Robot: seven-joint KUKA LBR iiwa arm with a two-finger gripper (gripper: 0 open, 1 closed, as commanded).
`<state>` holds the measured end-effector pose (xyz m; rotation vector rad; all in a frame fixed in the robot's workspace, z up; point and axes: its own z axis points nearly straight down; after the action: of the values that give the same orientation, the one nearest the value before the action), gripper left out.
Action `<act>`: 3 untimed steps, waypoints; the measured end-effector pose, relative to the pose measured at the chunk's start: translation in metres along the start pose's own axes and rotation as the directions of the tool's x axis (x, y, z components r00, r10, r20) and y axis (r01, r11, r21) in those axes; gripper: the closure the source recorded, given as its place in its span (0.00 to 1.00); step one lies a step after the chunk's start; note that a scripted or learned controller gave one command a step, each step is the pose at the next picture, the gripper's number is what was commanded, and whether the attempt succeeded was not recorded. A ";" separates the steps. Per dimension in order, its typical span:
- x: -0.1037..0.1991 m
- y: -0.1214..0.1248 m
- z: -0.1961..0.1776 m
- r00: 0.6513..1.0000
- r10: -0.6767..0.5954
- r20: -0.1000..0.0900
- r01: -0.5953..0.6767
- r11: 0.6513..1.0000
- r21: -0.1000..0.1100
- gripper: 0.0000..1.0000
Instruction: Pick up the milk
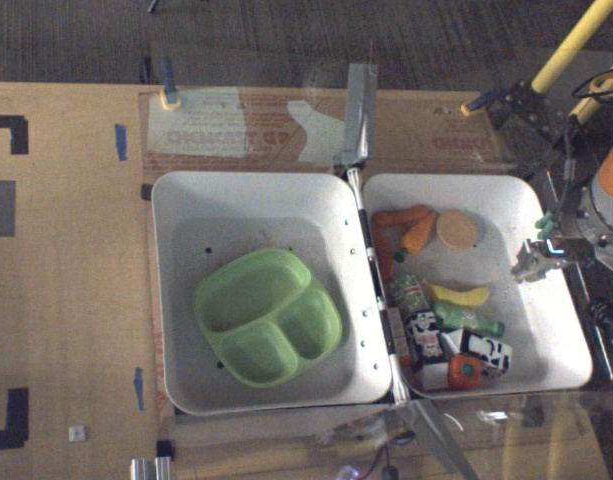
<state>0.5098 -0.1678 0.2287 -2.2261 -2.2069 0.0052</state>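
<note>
Your boxy black-and-white cow-print milk carton (pixel 485 350) lies flat in the right-hand shallow white plastic bin (pixel 546 203). Your metal two-finger gripper (pixel 534 259) hovers apart from it; you cannot tell its jaw state.

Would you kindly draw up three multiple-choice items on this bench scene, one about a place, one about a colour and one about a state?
1. Where does the milk carton lie?
A. In the left bin
B. In the right bin
C. On the bench outside the bins

2. What colour is the divided plate?
A. Green
B. Blue
C. Red

3. How does the end effector stand to the milk?
A. It holds the carton aloft
B. It presses on the carton
C. It is apart from it, near the right bin's right rim

Answers:
1 B: the cow-patterned carton sits among toy food in the right bin.
2 A: the plate in the left bin is light green.
3 C: bare bin floor separates them.
</note>
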 end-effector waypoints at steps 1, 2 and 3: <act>0.025 -0.031 -0.005 0.994 0.113 0.000 -0.113 0.994 0.002 1.00; -0.029 -0.031 0.080 1.000 0.013 0.000 -0.013 1.000 0.000 1.00; -0.021 -0.030 0.045 0.935 -0.355 0.004 0.355 0.935 -0.004 1.00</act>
<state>0.4796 -0.1880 0.1838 -1.7934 -2.5764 0.0014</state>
